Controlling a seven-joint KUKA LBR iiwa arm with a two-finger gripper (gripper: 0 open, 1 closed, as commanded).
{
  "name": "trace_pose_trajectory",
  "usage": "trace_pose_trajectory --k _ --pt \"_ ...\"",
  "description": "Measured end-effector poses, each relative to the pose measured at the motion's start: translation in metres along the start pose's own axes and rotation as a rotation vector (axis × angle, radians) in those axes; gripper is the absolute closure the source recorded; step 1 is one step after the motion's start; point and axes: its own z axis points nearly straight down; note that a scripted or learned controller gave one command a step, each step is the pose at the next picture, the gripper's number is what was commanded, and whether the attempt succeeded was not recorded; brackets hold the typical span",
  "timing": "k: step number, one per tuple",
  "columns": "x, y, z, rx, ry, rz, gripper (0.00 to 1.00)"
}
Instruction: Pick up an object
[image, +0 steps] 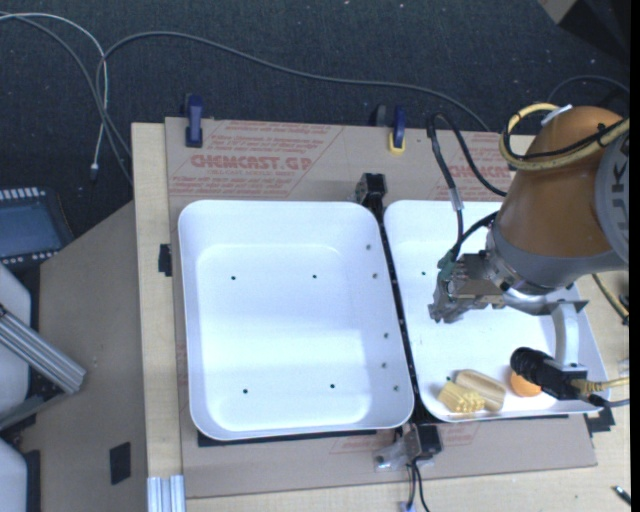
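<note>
My gripper (447, 303) hangs over the middle of the right bin (425, 235), below the arm's orange band. In the bin's front corner lies a tan, ribbed object (472, 391) that looks like a piece of corn or bread. Just to its right sits a small orange object (523, 384), partly covered by the robot's own hardware. Both objects lie apart from the gripper, toward the bin's near edge. I see nothing under the gripper but white bin floor.
The left bin (290, 320) stands beside the right one, and their rims meet along a dark seam (393, 300). Blue clamps (193, 118) hold the cardboard base at the back. Cables run behind the bench.
</note>
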Motion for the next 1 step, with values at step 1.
trace_pose_trajectory --k 1 --pt "-0.0147 0.0 -0.0023 0.001 0.0 0.001 1.0"
